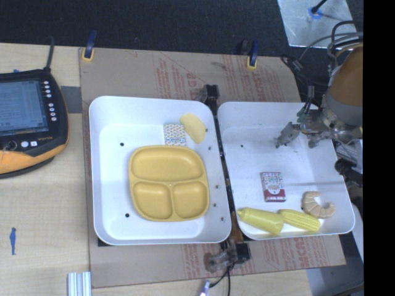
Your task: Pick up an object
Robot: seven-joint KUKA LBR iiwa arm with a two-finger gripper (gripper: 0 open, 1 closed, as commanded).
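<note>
My gripper hangs over the upper right part of the right bin, fingers spread open with nothing between them. Below it on the bin floor lies a small red and white box. Along the front edge lie a croissant, a corn cob and a smooth yellow piece. The left bin holds a yellow divided plate, a pale yellow slice and a small patterned packet.
A teach pendant with an orange casing lies on the bench at the far left. Clamps hold the cardboard sheet under the bins. Cables run at the right behind the arm.
</note>
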